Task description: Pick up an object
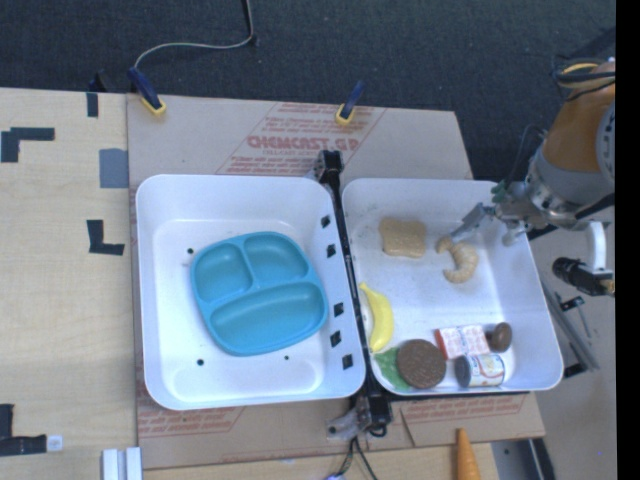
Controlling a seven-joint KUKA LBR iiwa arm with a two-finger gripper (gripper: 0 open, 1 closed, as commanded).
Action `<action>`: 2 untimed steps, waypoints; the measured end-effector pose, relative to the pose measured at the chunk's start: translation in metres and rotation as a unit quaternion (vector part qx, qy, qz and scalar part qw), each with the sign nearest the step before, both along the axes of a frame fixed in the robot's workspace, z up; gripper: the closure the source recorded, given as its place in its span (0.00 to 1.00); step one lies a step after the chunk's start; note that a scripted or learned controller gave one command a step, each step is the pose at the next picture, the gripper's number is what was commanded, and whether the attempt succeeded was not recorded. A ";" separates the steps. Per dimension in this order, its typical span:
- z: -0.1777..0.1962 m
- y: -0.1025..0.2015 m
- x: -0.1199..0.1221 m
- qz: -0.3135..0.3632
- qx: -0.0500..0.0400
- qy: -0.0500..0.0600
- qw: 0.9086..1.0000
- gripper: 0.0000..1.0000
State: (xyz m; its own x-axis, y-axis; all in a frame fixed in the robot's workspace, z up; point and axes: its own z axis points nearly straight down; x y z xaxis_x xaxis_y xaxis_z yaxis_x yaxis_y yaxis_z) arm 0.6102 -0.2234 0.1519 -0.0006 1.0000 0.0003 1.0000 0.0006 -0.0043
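We see the tool [462, 230] reaching in from the right over the right bin [520, 298], its thin grey fingers [470, 225] slanting down toward the bin floor; whether they are spread or closed we cannot tell at this size. Just below the fingertips lies a curled tan object [460, 261], perhaps a croissant-shaped toy, near the tool but apparently not between the fingers. To its left sits a beige bread-like piece [403, 237]. Toward the front of the same bin lie a yellow banana [379, 318] against the left wall, a dark brown round disc [421, 363] on something green, a small red and white packet [462, 341], a brown ball [499, 337] and a small can [482, 370]. The left bin [165, 298] holds a blue divided plate [260, 291]. Both bins rest on a cardboard sheet [280, 143] on the pale wooden surface [55, 298], with dark carpet [400, 28] beyond.
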 end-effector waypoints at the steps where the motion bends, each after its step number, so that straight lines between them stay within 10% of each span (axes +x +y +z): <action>1: -0.065 0.008 -0.008 0.001 -0.001 -0.003 1.000 0.00; 2: -0.055 0.007 -0.007 0.001 -0.003 -0.005 1.000 1.00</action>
